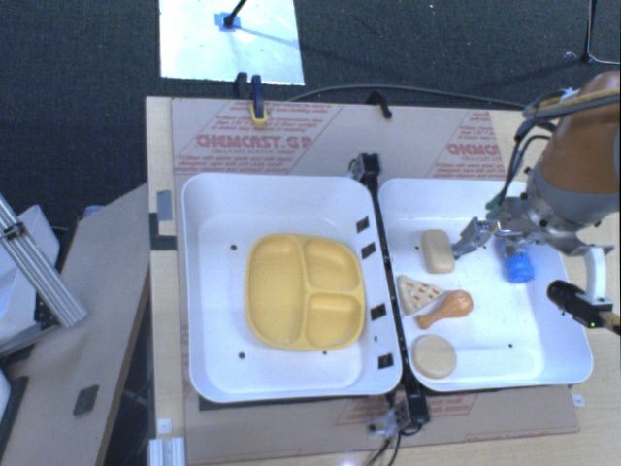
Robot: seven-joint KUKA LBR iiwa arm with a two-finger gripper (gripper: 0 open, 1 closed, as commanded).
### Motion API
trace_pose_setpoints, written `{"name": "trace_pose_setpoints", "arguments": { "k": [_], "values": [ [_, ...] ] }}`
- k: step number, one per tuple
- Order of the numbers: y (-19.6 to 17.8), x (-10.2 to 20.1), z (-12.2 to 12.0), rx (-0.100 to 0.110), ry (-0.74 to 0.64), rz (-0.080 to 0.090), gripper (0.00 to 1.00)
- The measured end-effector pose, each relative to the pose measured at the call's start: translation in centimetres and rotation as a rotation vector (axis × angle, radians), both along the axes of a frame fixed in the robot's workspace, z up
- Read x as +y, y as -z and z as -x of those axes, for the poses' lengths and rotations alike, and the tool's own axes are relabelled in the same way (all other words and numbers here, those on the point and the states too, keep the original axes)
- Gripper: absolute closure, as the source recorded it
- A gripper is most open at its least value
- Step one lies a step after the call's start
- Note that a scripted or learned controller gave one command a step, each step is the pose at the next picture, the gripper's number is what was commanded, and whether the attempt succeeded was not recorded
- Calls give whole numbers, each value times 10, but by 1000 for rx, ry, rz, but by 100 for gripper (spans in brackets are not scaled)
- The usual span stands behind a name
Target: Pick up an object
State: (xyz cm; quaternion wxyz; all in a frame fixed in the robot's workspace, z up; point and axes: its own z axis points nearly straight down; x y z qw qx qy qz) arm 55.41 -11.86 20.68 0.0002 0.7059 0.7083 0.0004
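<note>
The right bin [543, 357] holds several toy foods. A tan block [437, 251] lies near its left wall, with a triangular waffle slice [417, 292] and a brown drumstick [449, 306] just in front of it. A round beige cookie [435, 355] sits in the front left corner. A small blue object [519, 266] lies under the wrist, partly hidden. My gripper [473, 235] hangs low over the bin, just right of the tan block, with nothing seen held in it.
The left bin [218, 221] holds a yellow divided plate [306, 291]. A black clip strip [380, 260] runs between the bins. The orange and grey arm [582, 163] covers the right bin's far right corner. A black fitting [579, 304] juts over its right wall.
</note>
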Motion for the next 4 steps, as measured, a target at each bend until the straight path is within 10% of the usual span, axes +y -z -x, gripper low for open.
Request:
{"name": "trace_pose_setpoints", "arguments": {
  "k": [3, 4],
  "values": [
    [117, -1, -6, -14, 3, 1, 0],
    [108, -1, -5, -13, 2, 3, 100]
  ]
}}
